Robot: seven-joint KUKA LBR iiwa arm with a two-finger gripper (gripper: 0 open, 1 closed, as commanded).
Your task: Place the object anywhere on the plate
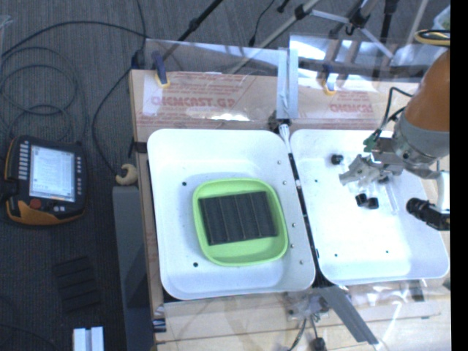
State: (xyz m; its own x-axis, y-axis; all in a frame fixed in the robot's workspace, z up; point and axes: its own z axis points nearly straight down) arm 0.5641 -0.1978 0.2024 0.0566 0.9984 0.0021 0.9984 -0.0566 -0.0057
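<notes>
The arm (pixel 431 115) is reaching in from 3 o'clock and hanging over the right bin (pixel 380 258). The gripper (pixel 368 172) is sitting low over the upper middle of that bin, toward 1 o'clock of the table (pixel 219 93). How far the gripper is open cannot be told; nothing is showing clearly in its grasp.

A small dark object (pixel 367 200) is lying on the right bin floor, just below the gripper at 6 o'clock of it. Another small dark piece (pixel 336 159) is lying at 10 o'clock of the gripper.

The green plate (pixel 240 251), with a dark ribbed centre, is sitting in the left bin (pixel 172 196), well apart from the object. A pendant (pixel 44 178) is lying on the floor at 9 o'clock.
</notes>
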